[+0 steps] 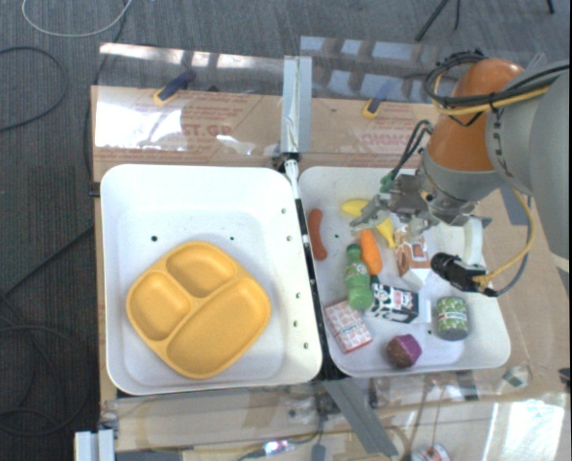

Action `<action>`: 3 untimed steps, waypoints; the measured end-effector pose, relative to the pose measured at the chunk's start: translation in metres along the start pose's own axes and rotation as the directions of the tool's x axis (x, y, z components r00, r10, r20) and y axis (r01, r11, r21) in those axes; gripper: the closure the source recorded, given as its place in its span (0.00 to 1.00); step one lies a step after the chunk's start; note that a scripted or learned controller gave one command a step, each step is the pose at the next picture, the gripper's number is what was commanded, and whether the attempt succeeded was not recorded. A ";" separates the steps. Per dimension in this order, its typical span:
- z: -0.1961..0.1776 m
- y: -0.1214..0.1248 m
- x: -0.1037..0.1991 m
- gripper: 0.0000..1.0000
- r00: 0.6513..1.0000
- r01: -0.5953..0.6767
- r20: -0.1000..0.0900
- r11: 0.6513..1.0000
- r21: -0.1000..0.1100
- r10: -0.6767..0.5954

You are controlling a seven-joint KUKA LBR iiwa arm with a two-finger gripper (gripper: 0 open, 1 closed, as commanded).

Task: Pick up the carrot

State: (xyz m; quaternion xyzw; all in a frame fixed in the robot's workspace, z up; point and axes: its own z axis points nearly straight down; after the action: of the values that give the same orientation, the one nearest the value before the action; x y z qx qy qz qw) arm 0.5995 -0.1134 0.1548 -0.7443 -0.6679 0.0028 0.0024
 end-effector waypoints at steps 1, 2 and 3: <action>0.043 0.024 -0.014 0.00 1.000 -0.025 0.000 1.000 -0.012 0.025; 0.066 0.003 0.000 0.00 1.000 -0.014 0.001 1.000 -0.020 0.014; 0.059 0.004 0.000 1.00 1.000 -0.015 -0.002 1.000 -0.017 0.015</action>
State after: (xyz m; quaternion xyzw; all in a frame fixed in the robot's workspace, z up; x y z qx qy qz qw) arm 0.6027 -0.1136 0.0957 -0.7492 -0.6623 -0.0035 -0.0031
